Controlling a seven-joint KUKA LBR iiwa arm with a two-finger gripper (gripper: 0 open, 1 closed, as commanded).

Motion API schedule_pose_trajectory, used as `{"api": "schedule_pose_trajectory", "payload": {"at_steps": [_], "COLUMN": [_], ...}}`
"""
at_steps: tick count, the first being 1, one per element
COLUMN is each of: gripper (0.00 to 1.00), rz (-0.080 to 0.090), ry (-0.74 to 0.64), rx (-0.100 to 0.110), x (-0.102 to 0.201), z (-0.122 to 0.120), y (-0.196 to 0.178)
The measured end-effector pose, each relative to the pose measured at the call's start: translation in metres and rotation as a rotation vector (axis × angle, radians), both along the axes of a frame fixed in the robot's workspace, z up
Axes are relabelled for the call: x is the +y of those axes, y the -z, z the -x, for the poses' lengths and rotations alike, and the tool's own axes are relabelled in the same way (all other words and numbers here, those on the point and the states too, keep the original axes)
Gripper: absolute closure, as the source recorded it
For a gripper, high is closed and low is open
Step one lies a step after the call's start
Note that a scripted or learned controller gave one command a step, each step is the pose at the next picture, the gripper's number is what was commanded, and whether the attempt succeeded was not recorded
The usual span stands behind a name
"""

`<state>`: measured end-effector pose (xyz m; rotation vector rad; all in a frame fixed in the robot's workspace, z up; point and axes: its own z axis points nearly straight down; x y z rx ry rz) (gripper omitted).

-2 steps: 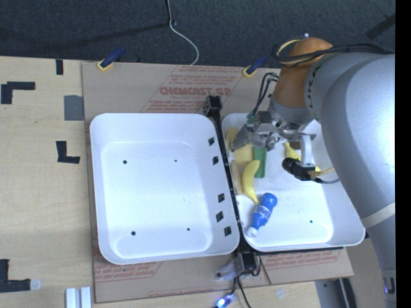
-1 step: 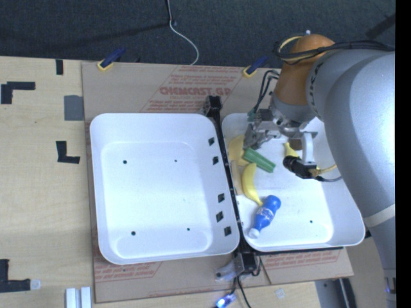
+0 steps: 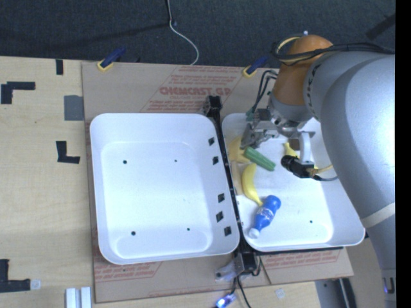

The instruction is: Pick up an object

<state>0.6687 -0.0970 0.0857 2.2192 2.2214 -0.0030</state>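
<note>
Currently the gripper [image 3: 257,135] is seen low in the right bin [image 3: 321,233], just above the green object [image 3: 259,159], whose long axis slants down-right; whether the jaws are open cannot be told. 1 banana [image 3: 248,185] lies just below the green object

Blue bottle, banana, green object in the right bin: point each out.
blue bottle [image 3: 265,213]: camera view, on the middle of its body.
banana [image 3: 248,183]: camera view, on its curved yellow middle.
green object [image 3: 259,158]: camera view, on the centre of its length.
</note>
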Motion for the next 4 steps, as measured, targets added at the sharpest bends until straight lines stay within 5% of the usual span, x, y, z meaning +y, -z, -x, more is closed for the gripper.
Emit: {"api": "schedule_pose_trajectory", "payload": {"at_steps": [2, 3, 4], "gripper": [1.00, 1.00, 1.00], "rz": [-0.002, -0.001, -0.002], "ry": [0.002, -0.001, -0.001], "rx": [0.003, -0.008, 0.001], "x": [-0.021, -0.018, -0.009], "z": [0.075, 0.085, 0.066], "y": [-0.029, -0.125, -0.105]}}
